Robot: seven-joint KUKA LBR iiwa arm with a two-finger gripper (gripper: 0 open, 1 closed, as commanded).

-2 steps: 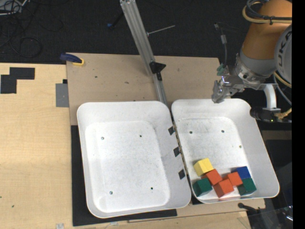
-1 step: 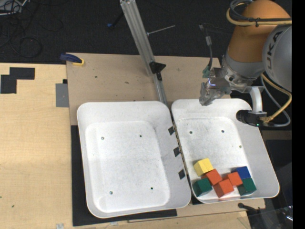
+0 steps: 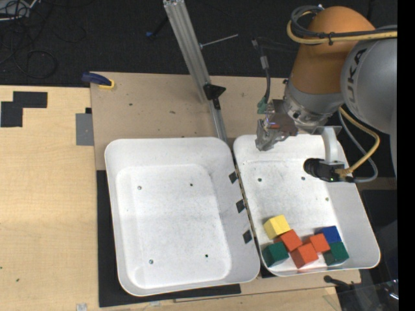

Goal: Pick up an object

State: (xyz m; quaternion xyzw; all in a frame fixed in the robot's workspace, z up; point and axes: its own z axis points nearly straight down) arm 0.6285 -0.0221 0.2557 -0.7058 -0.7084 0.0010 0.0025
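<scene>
Small matte cubes (image 3: 305,243) are clustered in the near corner of the right bin (image 3: 350,206), well apart from the gripper (image 3: 267,138) at its far-left edge; grip state cannot be told.

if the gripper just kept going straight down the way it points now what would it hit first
Probably the bare white floor at the far end of the right bin. The gripper hangs there, well away from the blocks at the near end; its height is hard to judge.
</scene>
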